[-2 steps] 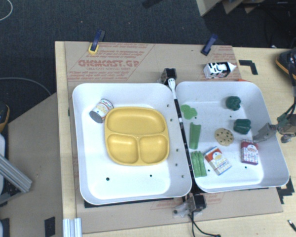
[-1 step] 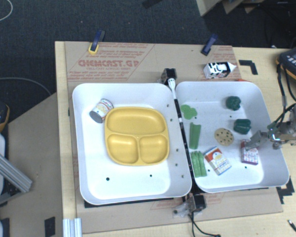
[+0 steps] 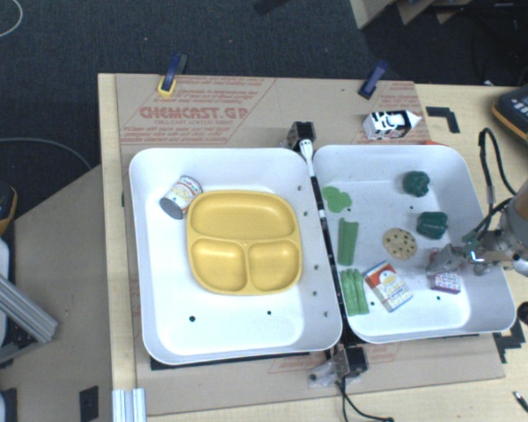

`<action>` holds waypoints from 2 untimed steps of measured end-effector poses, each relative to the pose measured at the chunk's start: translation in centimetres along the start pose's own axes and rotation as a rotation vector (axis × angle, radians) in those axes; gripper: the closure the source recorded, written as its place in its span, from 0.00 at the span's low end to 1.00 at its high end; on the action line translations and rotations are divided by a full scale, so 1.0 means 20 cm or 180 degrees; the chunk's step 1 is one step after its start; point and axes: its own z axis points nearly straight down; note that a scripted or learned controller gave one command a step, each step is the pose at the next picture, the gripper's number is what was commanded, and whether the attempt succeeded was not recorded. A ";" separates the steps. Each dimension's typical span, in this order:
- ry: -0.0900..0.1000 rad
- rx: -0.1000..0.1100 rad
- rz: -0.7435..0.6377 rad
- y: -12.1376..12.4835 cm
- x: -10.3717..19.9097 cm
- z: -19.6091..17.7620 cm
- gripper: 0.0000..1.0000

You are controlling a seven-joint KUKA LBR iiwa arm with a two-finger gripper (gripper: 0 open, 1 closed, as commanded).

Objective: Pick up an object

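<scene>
Arm (image 3: 521, 251) comes in from the right edge, low over the right side of the scene, roughly mid-depth. Just the wrist end shows, grey metal, cables looping above it. Gripper (image 3: 451, 258) points left, held nearly level. 2 fingers (image 3: 441, 255) look slightly parted, but they're small and blurred, so open or closed is unclear.

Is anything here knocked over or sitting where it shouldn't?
A small can lies tipped on its side in the left bin, against the yellow tray. A black-and-white box sits on the bench outside both bins.
</scene>
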 end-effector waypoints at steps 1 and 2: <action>0.0005 -0.0002 -0.0004 0.00 0.01 0.22 0.00; -0.0008 -0.0015 0.0000 0.00 0.00 0.16 1.00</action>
